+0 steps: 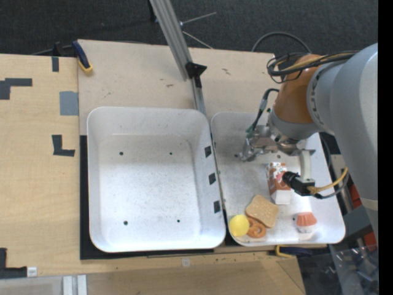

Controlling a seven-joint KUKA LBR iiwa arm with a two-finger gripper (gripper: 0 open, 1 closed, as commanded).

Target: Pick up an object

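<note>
My gripper [249,153] hangs low over the upper middle of the right bin [232,123], under the orange-banded wrist. No object shows between its fingers. Below it in the same bin lie a small carton [279,184] with a red and white print, a slice of toast [263,211], a yellow lemon [239,225], an orange pretzel-like piece [256,230] and a small white and orange object [304,221]. The carton sits just right of and below the gripper, apart from it.
The left bin [150,177] lies beside the right one, with a raised divider between them. A slanted metal pole [175,32] rises behind the bins. The grey arm covers the right bin's far right side. A yellow-tipped tool [82,57] lies at the bench's back left.
</note>
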